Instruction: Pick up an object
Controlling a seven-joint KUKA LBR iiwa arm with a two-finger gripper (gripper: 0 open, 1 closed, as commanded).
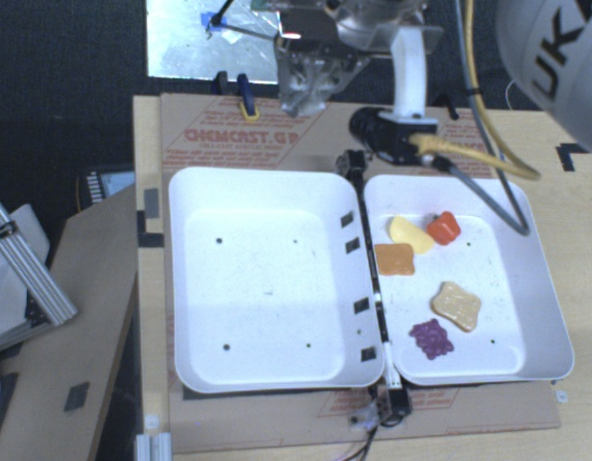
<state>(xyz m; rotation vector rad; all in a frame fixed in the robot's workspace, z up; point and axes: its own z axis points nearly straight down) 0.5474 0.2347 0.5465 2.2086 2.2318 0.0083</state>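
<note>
While the gripper point(304, 99) hangs at upper centre, its opening impossible to judge, the small orange-red rounded plastic toy point(444, 227) in the right white bin point(541, 286) looks light, rigid; grasp across its sides.

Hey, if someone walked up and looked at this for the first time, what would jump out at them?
Probably the cluster of small colourful toy foods in the right bin: a yellow piece touching a red-orange piece, an orange slab, a tan toast-like piece and a purple bunch. The left bin looks bare beside it. The hand hangs above the bench behind the bins.
</note>
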